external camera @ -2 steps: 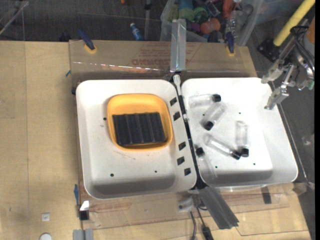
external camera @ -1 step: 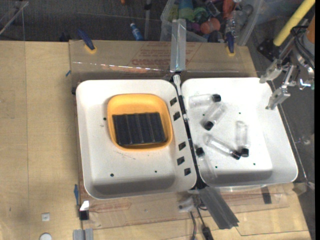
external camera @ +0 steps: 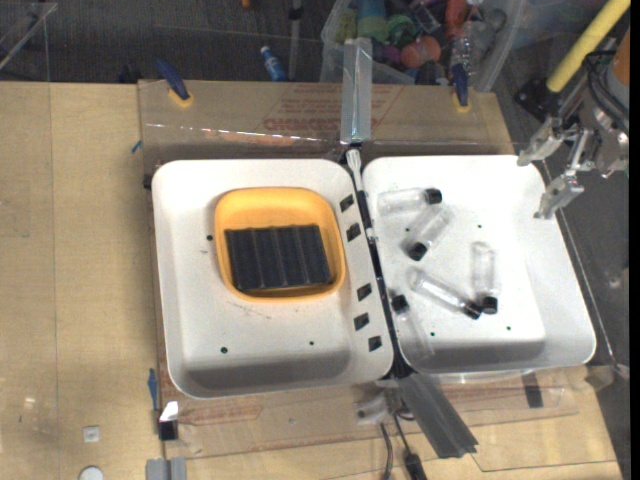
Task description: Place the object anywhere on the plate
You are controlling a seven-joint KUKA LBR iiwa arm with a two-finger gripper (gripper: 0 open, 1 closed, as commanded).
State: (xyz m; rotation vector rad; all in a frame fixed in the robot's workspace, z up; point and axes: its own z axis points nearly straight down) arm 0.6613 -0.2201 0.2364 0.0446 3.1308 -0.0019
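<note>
A: Bins? Count.
B: Two shallow white bins, side by side on a tan wooden desk (external camera: pixel 70 268). Left bin (external camera: pixel 190 348), right bin (external camera: pixel 560 318). Smooth plastic, rounded corners, a few small dark dots on the floors.
A: Plate?
B: One orange plate (external camera: pixel 228 208), rounded square, glossy rim, sitting mid left bin. Carrying a black ribbed insert (external camera: pixel 278 257), about five raised slats.
A: Objects?
B: Four clear vials in the right bin, cylindrical, see-through plastic, black caps. Upper vial (external camera: pixel 410 200) near the bin's far-left part, lying across. Middle vial (external camera: pixel 424 236) just below it, tilted. Right vial (external camera: pixel 483 280) lying roughly lengthwise, cap toward the near edge. Lower vial (external camera: pixel 442 295) slanted, its capped end close to the right vial's cap. Touching or not, hard to tell. None on the plate.
A: Gripper?
B: Gripper (external camera: pixel 556 196) at the right bin's far-right corner, thin metal parts, over the rim. Nothing seen between the fingers. Released or clenched, cannot tell at this size.
A: Extras?
B: Five small black tabs (external camera: pixel 360 290) along the divider between bins. Clear tote of coloured toys (external camera: pixel 425 13) behind the desk.
</note>
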